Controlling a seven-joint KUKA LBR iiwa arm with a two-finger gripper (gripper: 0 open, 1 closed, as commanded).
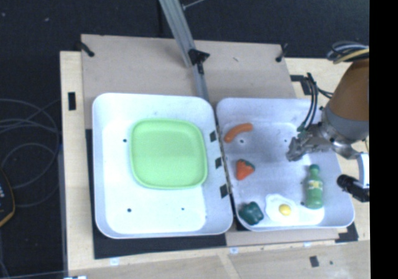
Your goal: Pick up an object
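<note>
Camera view: my gripper [297, 149] hovering above right bin [273, 116], finger state unclear. Next: descend onto green bottle [313, 187].

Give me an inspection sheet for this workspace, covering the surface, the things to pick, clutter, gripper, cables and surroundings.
Surface: pale wooden bench bearing a left white bin and a right white bin side by side.
Job's things: in the right bin, orange sausage-shaped toy, red strawberry toy, dark green pepper toy, fried egg toy, green bottle. In the left bin, flat light green square plate.
Clutter: nothing seen.
Gripper: gripper low over the right bin, above the bottle, holding nothing visible.
Cables: black leads along the arm; loose cables on the floor at left.
Surroundings: dark floor; grey metal pole slanting in from above.
</note>
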